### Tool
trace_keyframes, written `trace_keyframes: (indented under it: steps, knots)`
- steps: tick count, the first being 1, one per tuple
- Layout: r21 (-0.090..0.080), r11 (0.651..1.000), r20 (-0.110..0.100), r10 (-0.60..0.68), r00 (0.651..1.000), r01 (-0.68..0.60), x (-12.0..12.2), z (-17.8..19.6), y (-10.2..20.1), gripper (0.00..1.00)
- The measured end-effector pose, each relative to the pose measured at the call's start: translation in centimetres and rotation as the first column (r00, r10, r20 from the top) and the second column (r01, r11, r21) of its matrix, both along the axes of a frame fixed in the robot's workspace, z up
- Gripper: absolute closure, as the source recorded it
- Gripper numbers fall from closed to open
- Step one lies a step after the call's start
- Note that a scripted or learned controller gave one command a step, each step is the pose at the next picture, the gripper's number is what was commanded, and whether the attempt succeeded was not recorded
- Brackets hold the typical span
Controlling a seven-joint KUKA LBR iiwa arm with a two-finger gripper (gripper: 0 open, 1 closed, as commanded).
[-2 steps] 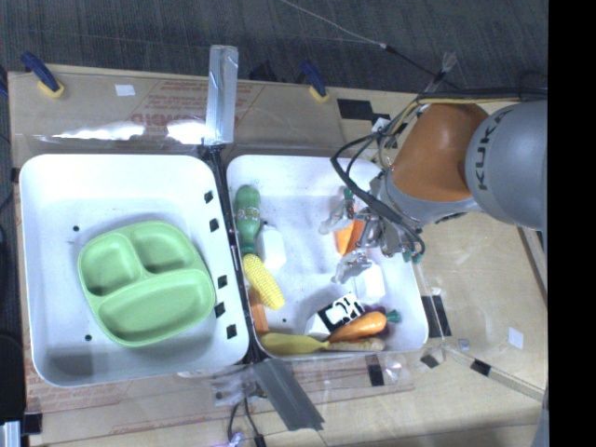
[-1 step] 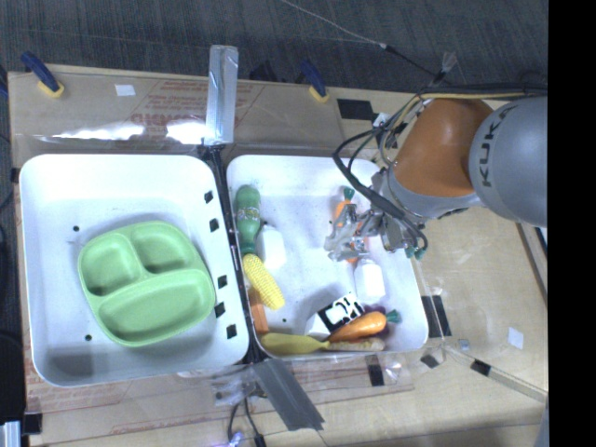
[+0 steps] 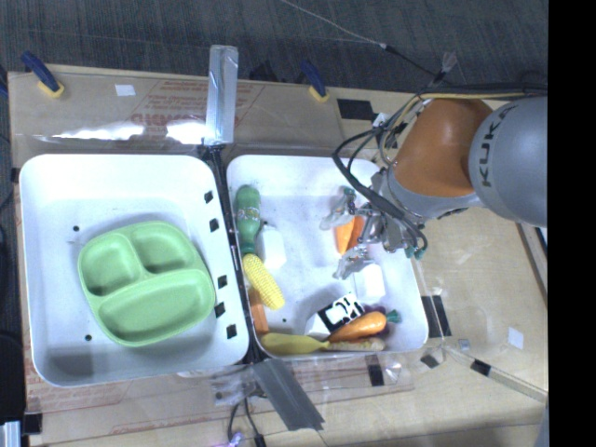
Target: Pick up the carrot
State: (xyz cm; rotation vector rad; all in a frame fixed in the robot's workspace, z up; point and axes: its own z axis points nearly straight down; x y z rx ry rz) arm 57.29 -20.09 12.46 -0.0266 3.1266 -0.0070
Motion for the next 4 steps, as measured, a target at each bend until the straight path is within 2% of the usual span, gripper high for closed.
trace_keyframes:
  steps: [1,2,3,4]
  knots:
    - [0.003,0.996,-0.009,-0.084,0.996,0.084,0.6,-3.2,-0.8,0.0]
    - [0.0,0.997,0.002,-0.076,0.997,0.076,0.9,-2.0,-0.6,1.0]
    - [0.0,0.997,0.001,-0.075,0.997,0.075,0.9,-2.1,-0.6,0.0]
    - [-0.003,0.998,0.012,-0.068,0.998,0.068,1.2,-1.0,-0.4,1.0]
